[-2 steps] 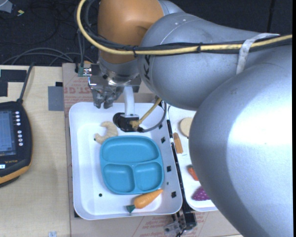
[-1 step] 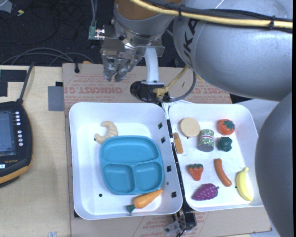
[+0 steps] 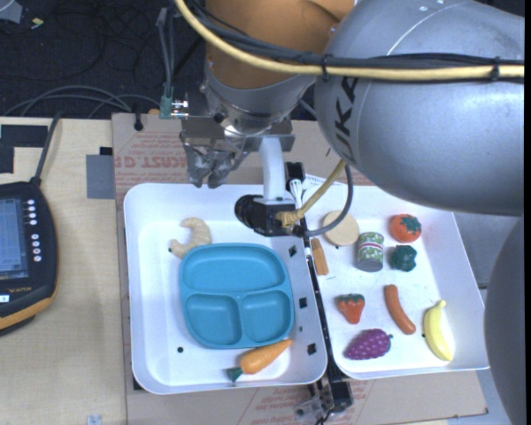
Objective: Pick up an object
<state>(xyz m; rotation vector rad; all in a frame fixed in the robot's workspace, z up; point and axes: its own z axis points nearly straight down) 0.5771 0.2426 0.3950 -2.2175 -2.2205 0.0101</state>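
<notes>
My gripper (image 3: 214, 173) hangs over the back edge of the left bin (image 3: 150, 273), above and a little right of a tan croissant (image 3: 193, 233). Nothing shows between its fingers. A blue divided plate (image 3: 237, 292) fills the middle of that bin, with a carrot (image 3: 264, 358) at its front edge. The right bin (image 3: 465, 282) holds a tomato (image 3: 405, 227), a green broccoli piece (image 3: 404, 258), a small can (image 3: 369, 251), a tan disc (image 3: 342, 228), a strawberry (image 3: 351, 307), a sausage (image 3: 399, 309), purple grapes (image 3: 368, 344) and a banana (image 3: 438, 329).
The big grey arm (image 3: 425, 87) covers the upper right of the view and the back of the right bin. A small brown stick (image 3: 319, 257) lies by the divider between the bins. A control pendant (image 3: 13, 255) rests on the bench at far left.
</notes>
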